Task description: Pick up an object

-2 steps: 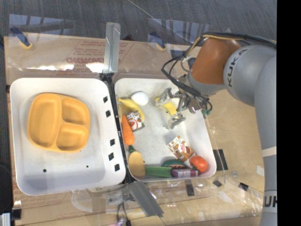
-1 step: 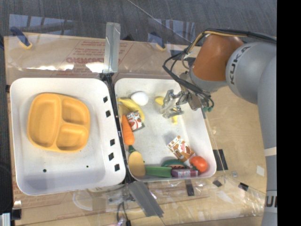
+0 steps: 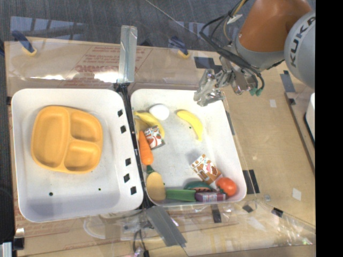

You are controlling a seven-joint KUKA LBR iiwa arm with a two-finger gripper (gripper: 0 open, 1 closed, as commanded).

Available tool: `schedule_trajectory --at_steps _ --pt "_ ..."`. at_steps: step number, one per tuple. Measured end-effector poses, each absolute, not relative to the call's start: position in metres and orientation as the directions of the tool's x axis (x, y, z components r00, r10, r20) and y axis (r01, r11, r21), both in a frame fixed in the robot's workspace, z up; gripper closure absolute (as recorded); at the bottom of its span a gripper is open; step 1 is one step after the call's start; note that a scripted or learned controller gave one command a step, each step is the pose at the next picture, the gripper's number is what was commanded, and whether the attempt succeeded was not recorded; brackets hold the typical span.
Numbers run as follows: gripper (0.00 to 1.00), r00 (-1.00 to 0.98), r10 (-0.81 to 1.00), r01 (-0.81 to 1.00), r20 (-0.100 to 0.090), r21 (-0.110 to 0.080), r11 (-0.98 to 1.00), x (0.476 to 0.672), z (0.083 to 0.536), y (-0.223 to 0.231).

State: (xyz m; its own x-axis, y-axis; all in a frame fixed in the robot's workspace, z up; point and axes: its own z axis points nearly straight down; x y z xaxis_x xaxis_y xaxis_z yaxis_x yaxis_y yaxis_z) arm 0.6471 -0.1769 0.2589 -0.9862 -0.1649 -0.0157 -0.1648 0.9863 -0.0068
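Observation:
My gripper (image 3: 206, 92) hangs over the far right rim of the right bin (image 3: 235, 143), with nothing between its fingers. Below and left of it a yellow banana (image 3: 191, 122) lies in the bin. A white egg (image 3: 158, 112) and a second banana (image 3: 143, 120) sit near the far left corner. An orange carrot (image 3: 145, 148) lies along the left wall beside a small snack packet (image 3: 154, 137). Another packet (image 3: 205, 168), a tomato (image 3: 226, 186), a green vegetable (image 3: 179, 194) and a purple item (image 3: 209, 196) crowd the near edge.
The left bin (image 3: 27, 197) holds a yellow divided plate (image 3: 66, 138). A tan pear-shaped item (image 3: 155, 186) rests at the right bin's near left corner. A grey upright strip (image 3: 127, 55) stands behind the seam between the bins. The arm's cables (image 3: 225, 23) loop above the gripper.

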Motion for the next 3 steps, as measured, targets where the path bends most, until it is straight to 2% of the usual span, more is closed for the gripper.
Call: schedule_trajectory --at_steps 1,2,3 --pt "1.0 -0.843 -0.539 -0.538 -0.006 -0.006 0.843 0.658 0.325 -0.198" --pt "1.0 -0.565 -0.825 -0.825 -0.003 -0.005 0.565 0.658 0.354 -0.208" --pt "1.0 -0.257 -0.966 -0.966 -0.002 -0.005 0.257 0.657 0.351 -0.208"
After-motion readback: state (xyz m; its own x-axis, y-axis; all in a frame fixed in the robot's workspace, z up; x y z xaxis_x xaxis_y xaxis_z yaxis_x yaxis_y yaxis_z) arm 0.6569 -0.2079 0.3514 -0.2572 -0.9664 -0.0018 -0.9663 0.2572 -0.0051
